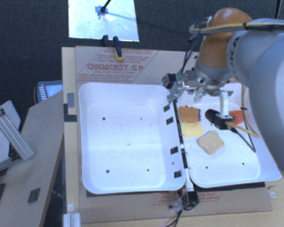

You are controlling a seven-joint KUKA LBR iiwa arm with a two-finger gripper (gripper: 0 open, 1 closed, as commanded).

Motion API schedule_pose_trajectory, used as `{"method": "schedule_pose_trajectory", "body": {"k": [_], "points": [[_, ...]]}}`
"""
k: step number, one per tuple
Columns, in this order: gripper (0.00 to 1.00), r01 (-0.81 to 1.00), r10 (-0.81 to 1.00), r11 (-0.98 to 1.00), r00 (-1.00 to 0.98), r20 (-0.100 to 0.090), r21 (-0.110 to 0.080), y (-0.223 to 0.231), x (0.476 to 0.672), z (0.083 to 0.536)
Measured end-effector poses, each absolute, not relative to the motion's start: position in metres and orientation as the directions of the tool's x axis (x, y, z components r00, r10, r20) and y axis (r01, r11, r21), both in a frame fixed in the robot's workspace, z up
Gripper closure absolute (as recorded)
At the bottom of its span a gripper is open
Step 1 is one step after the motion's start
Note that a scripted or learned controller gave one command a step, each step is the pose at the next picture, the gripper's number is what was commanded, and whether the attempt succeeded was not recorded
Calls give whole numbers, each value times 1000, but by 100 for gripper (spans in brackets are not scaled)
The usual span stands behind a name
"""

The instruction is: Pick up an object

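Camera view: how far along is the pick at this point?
Done: the approach, since the gripper hovers low over the right bin's far end, near the orange piece. In hand: nothing visibly; the toast slice, yellow disc and orange piece all lie on the bin floor. Left: grasping one item and lifting it.

Red-orange item point(237, 115) half behind the arm point(262, 60); right bin point(227, 171) far rim and right side beneath it.

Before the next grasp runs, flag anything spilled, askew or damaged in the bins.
Nothing stands out. The toast slice, yellow disc, orange-and-purple piece and red piece all lie inside the right bin, none over its rim.
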State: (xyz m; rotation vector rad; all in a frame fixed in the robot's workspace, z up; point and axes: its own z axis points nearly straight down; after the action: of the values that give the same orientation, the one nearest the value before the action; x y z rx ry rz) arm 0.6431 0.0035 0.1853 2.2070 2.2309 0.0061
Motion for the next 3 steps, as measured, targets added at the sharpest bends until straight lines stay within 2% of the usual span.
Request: {"method": "schedule_pose_trajectory", "body": {"k": [1,2,3], "points": [[0,1000,1000,-3,3,0,0,-22,522,237],[0,1000,1000,-6,6,-7,19,-109,553,367],[100,1000,1000,7,-7,-2,7,-103,552,370]]}}
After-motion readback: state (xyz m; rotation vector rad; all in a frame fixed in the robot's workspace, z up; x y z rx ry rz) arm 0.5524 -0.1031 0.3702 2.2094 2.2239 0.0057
